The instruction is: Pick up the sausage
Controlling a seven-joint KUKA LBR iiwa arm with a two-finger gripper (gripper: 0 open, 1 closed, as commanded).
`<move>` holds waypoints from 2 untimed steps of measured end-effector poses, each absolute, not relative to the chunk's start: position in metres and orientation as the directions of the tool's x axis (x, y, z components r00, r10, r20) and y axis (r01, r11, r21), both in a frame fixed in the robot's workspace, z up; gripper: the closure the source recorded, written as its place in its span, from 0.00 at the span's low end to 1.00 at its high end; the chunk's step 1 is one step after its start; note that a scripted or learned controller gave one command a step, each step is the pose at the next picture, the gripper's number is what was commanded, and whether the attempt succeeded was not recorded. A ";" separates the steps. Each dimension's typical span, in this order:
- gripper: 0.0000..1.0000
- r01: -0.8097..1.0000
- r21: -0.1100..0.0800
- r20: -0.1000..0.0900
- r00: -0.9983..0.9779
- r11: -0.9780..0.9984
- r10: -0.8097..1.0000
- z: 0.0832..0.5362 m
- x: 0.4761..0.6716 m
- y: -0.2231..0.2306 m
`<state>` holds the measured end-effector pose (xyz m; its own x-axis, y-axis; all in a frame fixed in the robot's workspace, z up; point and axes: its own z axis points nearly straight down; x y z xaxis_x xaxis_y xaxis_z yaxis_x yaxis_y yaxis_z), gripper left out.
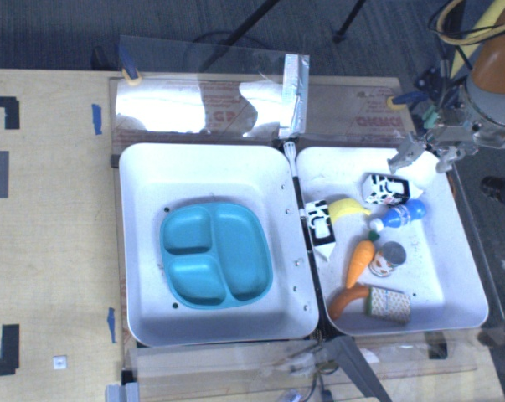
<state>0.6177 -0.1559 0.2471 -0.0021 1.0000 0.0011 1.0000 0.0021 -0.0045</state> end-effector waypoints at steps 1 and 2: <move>0.00 0.969 -0.003 -0.001 0.246 -0.246 0.969 0.262 0.617 -0.058; 0.00 0.672 -0.008 -0.007 0.741 -0.741 0.672 0.218 0.563 0.012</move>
